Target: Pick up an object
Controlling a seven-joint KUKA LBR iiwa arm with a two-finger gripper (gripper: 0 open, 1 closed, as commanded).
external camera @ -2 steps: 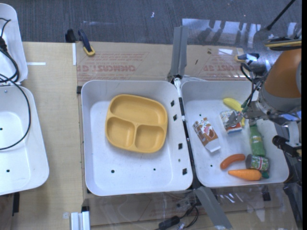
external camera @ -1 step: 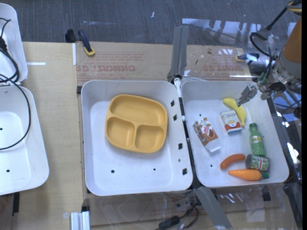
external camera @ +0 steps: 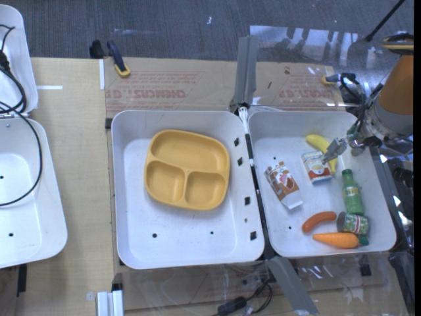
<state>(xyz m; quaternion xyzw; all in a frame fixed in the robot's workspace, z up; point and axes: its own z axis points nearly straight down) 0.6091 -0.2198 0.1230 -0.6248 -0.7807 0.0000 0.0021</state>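
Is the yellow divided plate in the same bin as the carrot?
No, the yellow divided plate lies in the left bin, while the carrot lies in the right bin.

One fixed camera looks down at a slant from above the near side of the bench (external camera: 72, 78), taking in both white bins (external camera: 131, 242) side by side.

Bench (external camera: 72, 104), brown top. Two white bins side by side: left bin (external camera: 131, 242), right bin (external camera: 279, 239), rims touching.
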